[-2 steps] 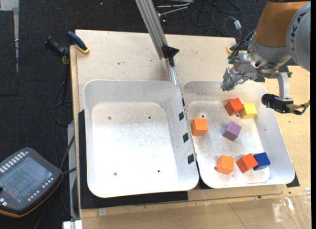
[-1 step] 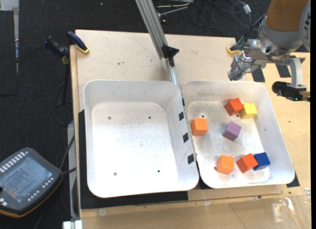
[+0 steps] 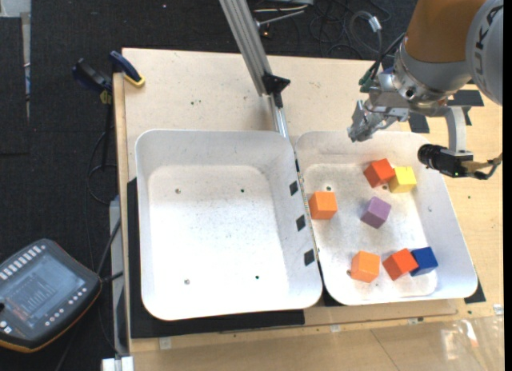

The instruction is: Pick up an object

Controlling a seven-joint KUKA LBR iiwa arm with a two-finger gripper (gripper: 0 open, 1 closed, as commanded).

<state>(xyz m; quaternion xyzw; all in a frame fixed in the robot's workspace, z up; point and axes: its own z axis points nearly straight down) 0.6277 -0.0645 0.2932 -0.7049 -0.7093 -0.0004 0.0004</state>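
While the end effector [image 3: 362, 130] hangs over the far rim of the right bin [image 3: 448, 225], at about twelve o'clock from the blocks, nothing sits between its fingertips; whether they are spread or pressed together I cannot tell, since the tips blur into one dark shape from this angle. Seven small cubes lie in that bin. Nearest the end effector, toward its five o'clock, a red-orange cube [image 3: 379, 173] touches a yellow cube [image 3: 403, 178]. An orange cube [image 3: 323, 205] sits alone at nine o'clock of the group, and a purple cube [image 3: 375, 212] stands near the bin's middle. At six o'clock, another orange cube [image 3: 366, 266] lies just beside a red cube [image 3: 399, 264], which touches a blue cube [image 3: 424, 260]. The left bin [image 3: 152, 201] lies beside it on the counter [image 3: 200, 89]. These blocks look light and rigid, probably wood or foam, with flat parallel faces that suit a pinch across opposite sides. The lone orange or purple cube offers free flanks; the touching pairs would crowd a finger.
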